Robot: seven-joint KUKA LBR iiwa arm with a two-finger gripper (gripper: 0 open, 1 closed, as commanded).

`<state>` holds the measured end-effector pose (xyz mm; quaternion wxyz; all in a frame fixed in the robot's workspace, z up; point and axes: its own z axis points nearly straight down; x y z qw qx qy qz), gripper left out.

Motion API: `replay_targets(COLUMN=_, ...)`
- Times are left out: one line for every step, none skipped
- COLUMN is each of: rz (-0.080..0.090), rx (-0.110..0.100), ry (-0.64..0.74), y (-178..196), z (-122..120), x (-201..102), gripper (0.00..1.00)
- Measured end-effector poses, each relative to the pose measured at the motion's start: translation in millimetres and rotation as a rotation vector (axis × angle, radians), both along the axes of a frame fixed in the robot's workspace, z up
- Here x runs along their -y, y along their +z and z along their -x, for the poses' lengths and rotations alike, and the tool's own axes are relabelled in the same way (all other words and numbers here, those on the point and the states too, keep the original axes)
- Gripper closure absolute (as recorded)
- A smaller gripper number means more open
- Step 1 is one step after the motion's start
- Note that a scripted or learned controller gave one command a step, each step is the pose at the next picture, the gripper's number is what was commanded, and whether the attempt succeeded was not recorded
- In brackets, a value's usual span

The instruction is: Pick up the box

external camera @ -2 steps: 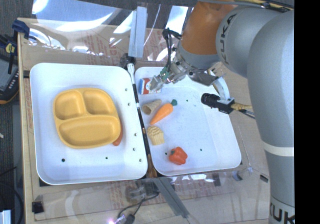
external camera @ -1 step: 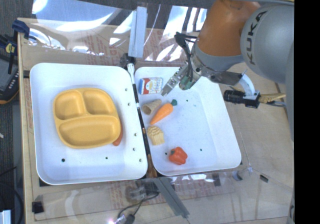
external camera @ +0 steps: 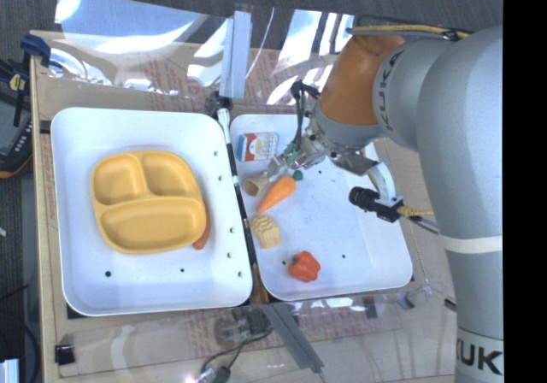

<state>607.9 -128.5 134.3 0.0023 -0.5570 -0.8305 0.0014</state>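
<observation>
The box [external camera: 256,146] is small and white with red and blue print. It lies in the far left corner of the right bin [external camera: 376,262]. My gripper [external camera: 286,165] hangs just to the right of the box and a little nearer the front, directly over the top end of an orange carrot [external camera: 276,194]. The box sits apart from the gripper, resting on the bin floor. The grey arm with its orange band [external camera: 359,82] covers the bin's far right part.
In the right bin also lie a small beige piece [external camera: 251,185], a pale yellow block [external camera: 267,232] and a red pepper [external camera: 303,266]. The left bin [external camera: 77,279] holds a yellow divided plate [external camera: 149,200] with a red item [external camera: 201,242] at its edge.
</observation>
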Motion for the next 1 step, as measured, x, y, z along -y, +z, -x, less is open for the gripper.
replay_targets(rz=0.001, rx=0.005, ry=-0.294, y=57.9, z=-46.6, x=-52.1, gripper=1.00)
